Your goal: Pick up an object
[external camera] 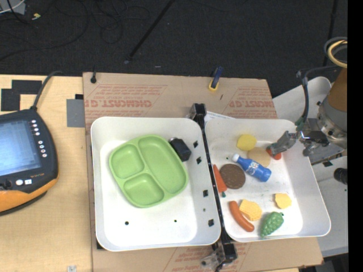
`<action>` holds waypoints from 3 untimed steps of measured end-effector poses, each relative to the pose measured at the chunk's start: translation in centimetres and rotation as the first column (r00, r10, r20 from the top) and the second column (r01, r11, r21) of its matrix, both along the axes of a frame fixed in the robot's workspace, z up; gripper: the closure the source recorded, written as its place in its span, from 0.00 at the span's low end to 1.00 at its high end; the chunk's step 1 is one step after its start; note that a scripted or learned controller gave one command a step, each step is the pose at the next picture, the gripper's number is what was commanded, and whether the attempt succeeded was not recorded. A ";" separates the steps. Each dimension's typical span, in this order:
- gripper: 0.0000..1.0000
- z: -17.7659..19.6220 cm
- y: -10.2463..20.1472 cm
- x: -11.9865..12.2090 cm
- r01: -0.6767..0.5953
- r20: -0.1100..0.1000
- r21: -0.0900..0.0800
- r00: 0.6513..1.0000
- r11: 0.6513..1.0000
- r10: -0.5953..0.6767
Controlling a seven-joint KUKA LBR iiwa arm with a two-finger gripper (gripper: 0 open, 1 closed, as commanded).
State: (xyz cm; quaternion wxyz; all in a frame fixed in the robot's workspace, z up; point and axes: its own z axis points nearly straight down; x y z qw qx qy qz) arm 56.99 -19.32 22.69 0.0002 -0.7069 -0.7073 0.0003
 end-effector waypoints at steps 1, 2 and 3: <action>1.00 1.0 -0.1 0.0 0.000 0.000 0.000 1.000 1.000 0.000; 1.00 16.4 4.4 3.1 -0.006 0.017 -0.003 1.000 1.000 0.006; 1.00 0.3 6.6 7.4 -0.002 -0.011 0.003 1.000 1.000 0.002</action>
